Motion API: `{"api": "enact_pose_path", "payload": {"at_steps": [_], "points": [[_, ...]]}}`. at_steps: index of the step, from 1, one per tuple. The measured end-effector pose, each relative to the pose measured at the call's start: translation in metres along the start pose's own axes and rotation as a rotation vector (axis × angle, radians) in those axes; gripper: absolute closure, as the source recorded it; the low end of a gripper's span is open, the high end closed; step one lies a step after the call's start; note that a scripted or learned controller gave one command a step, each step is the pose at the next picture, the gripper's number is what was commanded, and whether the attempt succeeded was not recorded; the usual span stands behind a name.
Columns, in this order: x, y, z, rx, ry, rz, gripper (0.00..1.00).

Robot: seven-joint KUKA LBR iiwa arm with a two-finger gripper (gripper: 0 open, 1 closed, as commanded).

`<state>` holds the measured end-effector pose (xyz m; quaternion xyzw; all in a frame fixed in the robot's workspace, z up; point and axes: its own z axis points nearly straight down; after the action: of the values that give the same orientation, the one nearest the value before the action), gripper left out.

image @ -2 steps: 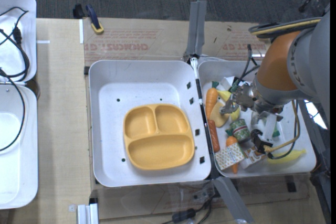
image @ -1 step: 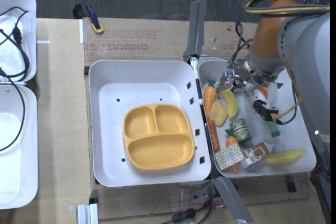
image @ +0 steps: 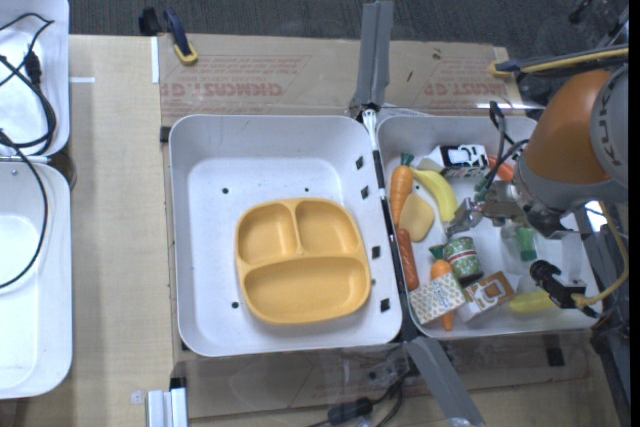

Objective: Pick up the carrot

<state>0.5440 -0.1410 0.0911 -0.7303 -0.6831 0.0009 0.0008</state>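
The carrot (image: 400,190) lies in the right bin (image: 577,320), against its left wall, just left of the banana (image: 438,191). The gripper (image: 478,211) hovers right of the banana. No label near the banana is legible.

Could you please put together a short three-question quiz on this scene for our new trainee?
1. True or false: the yellow divided plate lies in the left bin.
2. Which lies directly beside the carrot: A) banana B) a spoon C) a mug?
3. Fill in: the gripper hovers over the ____ bin.

Key: 1 true; 2 A; 3 right.
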Motion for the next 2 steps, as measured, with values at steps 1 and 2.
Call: {"api": "enact_pose_path", "payload": {"at_steps": [1, 2], "points": [[0.029, -0.069, 0.000, 0.000, 0.001, 0.075, 0.00], [0.043, -0.070, 0.000, 0.000, 0.001, 0.091, 0.00]]}}
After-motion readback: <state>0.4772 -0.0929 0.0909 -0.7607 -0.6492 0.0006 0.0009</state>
